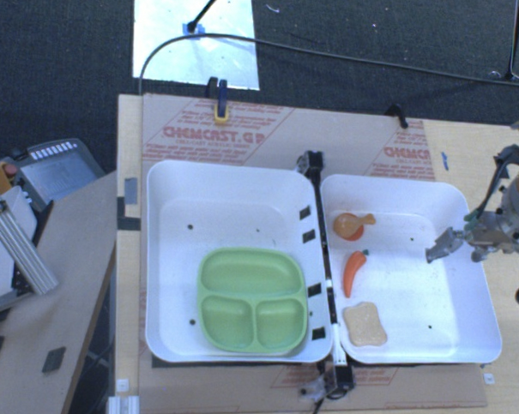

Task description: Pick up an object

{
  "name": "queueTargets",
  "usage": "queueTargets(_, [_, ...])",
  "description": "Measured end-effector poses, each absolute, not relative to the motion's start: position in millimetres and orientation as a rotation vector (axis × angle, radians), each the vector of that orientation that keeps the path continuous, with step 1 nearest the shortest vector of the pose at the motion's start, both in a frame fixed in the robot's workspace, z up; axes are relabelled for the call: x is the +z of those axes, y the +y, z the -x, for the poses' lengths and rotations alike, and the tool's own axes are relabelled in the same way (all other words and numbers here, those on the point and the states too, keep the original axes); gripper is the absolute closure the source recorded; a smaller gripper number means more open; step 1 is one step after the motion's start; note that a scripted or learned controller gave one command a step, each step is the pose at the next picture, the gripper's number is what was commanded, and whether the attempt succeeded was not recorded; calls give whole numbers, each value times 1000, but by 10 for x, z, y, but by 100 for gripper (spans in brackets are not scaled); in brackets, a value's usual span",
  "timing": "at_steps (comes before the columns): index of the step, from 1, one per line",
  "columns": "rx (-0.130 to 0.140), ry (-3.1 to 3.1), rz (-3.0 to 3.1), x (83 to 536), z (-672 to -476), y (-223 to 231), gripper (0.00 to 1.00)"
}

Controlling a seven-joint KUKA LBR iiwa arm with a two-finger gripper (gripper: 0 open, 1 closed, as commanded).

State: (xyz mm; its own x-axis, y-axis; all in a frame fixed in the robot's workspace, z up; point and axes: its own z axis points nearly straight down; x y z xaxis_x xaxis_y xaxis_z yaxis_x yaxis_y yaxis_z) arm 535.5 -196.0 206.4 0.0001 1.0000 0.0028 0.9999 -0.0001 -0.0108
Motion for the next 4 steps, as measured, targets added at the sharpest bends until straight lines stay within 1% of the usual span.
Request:
queueTargets(1, [2,-2224,2216,2115,-5379,-1954,0])
queueTargets(2, [3,-2225,2212,1596,-5475,-1910,0])
queueTargets(3, [4,-2220,2214,1006,-5415,-1824,0])
queueTargets(4, [2,-2222,2218,819,-5419,-1822,0])
